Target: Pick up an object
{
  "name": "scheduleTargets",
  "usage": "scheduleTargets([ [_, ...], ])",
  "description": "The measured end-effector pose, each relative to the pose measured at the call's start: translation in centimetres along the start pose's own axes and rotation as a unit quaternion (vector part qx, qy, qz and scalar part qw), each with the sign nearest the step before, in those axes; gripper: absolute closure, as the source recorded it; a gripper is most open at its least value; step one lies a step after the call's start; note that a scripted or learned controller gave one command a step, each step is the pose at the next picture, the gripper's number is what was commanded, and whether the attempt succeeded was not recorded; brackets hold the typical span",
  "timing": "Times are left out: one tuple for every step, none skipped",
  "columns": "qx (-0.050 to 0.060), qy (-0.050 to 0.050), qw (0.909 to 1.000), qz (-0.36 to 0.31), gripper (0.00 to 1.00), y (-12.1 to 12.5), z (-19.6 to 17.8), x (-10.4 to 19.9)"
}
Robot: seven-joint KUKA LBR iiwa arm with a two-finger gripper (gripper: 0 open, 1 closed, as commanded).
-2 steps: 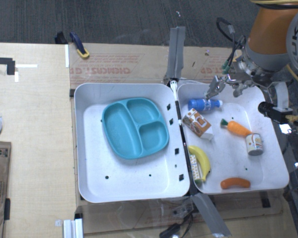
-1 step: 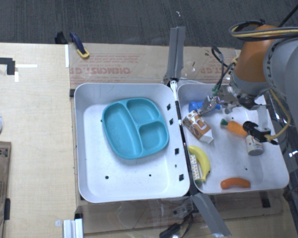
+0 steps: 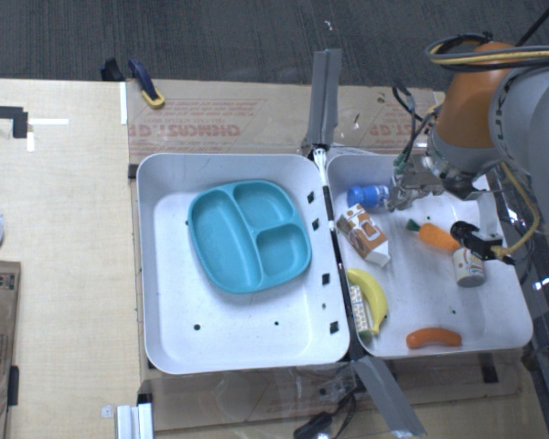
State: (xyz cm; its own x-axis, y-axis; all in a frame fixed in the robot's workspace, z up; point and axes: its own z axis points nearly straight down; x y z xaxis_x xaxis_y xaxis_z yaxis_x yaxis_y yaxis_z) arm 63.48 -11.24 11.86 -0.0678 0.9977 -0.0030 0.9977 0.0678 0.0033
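Nothing has been lifted yet, as far as this view shows: every object lies on a bin floor. The arm (image 3: 480, 108) reaches in from the right and its claw (image 3: 404, 193) hangs low over the far left part of the right bin (image 3: 494, 332), just beside the blue bottle (image 3: 366, 195), which lies on its side near the divider. Whether the claw is spread or closed I cannot tell; it is small and dark against the bin, and nothing shows gripped in it. The bottle looks like the nearest candidate, though that is a judgement. Also in the right bin are a small carton (image 3: 364, 234), a carrot-like orange piece (image 3: 435, 237), a little can (image 3: 468, 270), a banana (image 3: 371, 298) along the left wall and an orange sausage shape (image 3: 433, 338) near the front edge. The left bin (image 3: 165, 337) holds a blue divided plate (image 3: 249, 236). What is left is the whole grasp: settling on an object, closing and raising it clear of the worktop.
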Motion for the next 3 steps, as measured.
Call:
scheduleTargets([
  [0.0,0.0,1.0,0.0,0.0,0.0,0.0,0.0],
  [0.018,0.008,0.9924,0.121,0.0,1.9,2.3,-1.7],
  [0.021,0.009,0.9925,0.12,1.0,1.8,1.4,-1.6],
])
